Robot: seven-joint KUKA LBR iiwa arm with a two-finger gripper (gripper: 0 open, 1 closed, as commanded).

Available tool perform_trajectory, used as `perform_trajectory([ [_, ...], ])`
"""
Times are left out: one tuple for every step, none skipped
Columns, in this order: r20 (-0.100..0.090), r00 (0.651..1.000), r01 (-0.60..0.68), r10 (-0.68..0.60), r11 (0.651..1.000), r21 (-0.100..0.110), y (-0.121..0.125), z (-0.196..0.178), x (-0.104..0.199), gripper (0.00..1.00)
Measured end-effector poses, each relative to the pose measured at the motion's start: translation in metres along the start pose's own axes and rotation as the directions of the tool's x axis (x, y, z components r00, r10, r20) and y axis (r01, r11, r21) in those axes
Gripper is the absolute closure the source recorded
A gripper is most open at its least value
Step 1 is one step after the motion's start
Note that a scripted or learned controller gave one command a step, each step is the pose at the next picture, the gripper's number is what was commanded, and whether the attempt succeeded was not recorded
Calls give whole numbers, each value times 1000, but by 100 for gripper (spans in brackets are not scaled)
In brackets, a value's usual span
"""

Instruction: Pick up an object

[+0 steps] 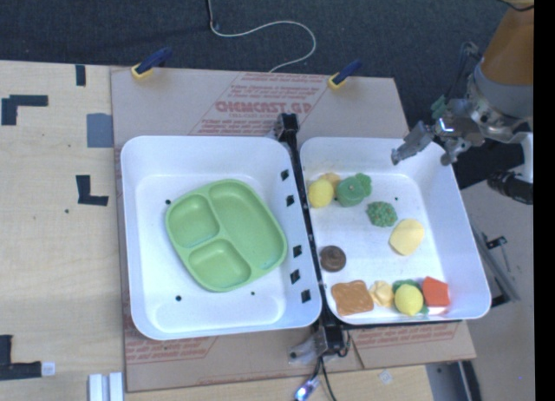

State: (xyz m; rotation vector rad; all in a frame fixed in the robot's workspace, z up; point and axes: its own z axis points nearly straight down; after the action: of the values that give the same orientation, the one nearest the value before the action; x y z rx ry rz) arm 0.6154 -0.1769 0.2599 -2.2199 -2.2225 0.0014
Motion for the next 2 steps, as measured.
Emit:
perform_trajectory([
  [-2, 1000, -2, 2, 1000, 6, -47, 183, -3, 0],
  [0, 1000, -2, 2, 1000, 0, -119, 171, 5, 0],
])
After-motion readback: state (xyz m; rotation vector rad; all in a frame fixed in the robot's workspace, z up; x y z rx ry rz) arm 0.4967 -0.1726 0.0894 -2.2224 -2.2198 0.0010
